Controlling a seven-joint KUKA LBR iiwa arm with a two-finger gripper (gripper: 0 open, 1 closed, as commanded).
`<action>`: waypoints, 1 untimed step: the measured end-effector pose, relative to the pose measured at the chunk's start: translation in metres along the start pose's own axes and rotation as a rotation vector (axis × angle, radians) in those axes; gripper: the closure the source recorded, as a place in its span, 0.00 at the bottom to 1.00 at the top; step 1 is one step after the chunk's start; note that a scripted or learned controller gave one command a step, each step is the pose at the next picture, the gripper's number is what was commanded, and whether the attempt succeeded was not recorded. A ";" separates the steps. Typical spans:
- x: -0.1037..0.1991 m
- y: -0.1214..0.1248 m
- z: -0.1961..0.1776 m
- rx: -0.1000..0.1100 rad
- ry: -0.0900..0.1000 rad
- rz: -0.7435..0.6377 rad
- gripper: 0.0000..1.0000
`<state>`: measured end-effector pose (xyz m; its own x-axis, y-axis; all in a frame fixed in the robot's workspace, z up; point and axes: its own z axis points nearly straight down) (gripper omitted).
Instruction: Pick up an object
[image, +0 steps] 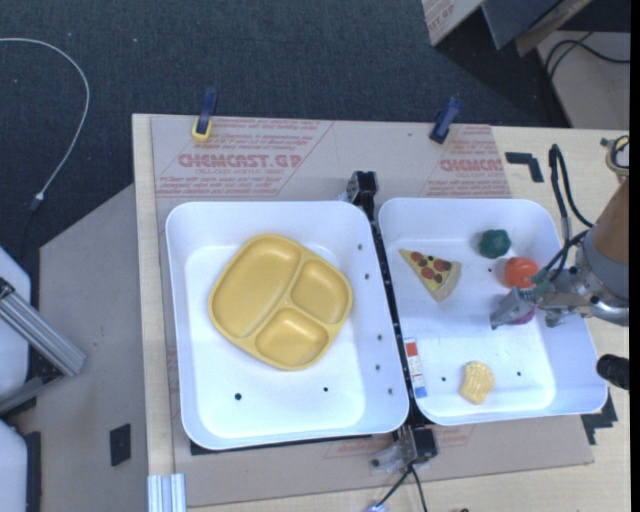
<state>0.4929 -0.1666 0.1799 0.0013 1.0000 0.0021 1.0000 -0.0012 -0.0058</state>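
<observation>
In the right bin (520, 400) lie a toy pizza slice (433, 272) at the upper left, a dark green round piece (494, 242) at the top, a red-orange ball (520, 271) below it, and a yellow lumpy piece (477, 381) near the front. My gripper (514, 305) reaches in from the right and hangs just below the red-orange ball, close to it or touching it. Nothing shows held in it.
The left bin (200, 380) holds a yellow divided plate (281, 300). A small striped label (412, 364) lies by the right bin's left wall. Black cables (560, 190) run along the arm at the bin's right rim. Bare bin floor lies between the pizza slice and the yellow piece.
</observation>
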 end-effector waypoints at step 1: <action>0.007 0.006 0.048 -0.001 0.000 -0.001 0.00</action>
<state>0.4986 -0.1590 0.1316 0.0002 1.0000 0.0024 1.0000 -0.0002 -0.0048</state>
